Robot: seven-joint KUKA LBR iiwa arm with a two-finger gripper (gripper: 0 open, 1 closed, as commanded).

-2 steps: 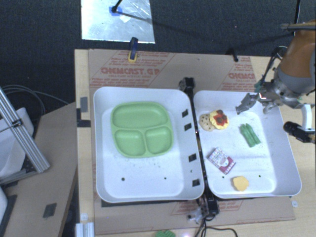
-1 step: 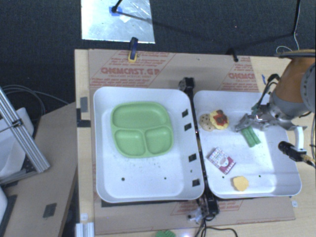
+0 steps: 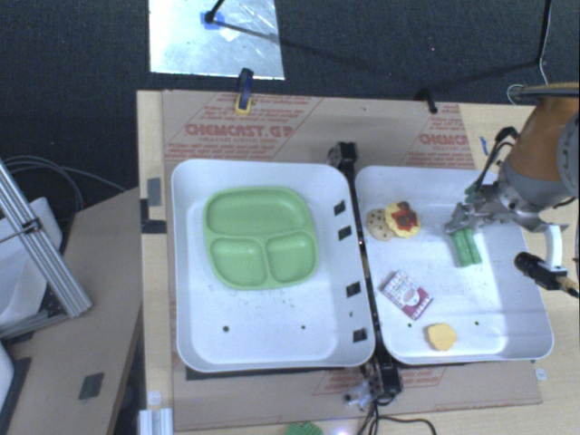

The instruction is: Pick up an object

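Hand [image 3: 465,222]: low in the right white bin [image 3: 517,333], directly over the top end of the small green cylindrical block [image 3: 467,247]; finger opening cannot be told.
Neighbours: round yellow-and-red toy [image 3: 402,219], well apart.
Risk: off-centre grip at the block's end, likely slipping or rolling away.

— Where does the arm [image 3: 544,148] come in?
— From the right edge, orange band uppermost, the grey wrist [image 3: 535,184] below it, bent down and leftward.
— And the gripper [image 3: 464,225]?
— Low, at the wrist's left end, pointing down and left. How its tips stand I cannot make out.
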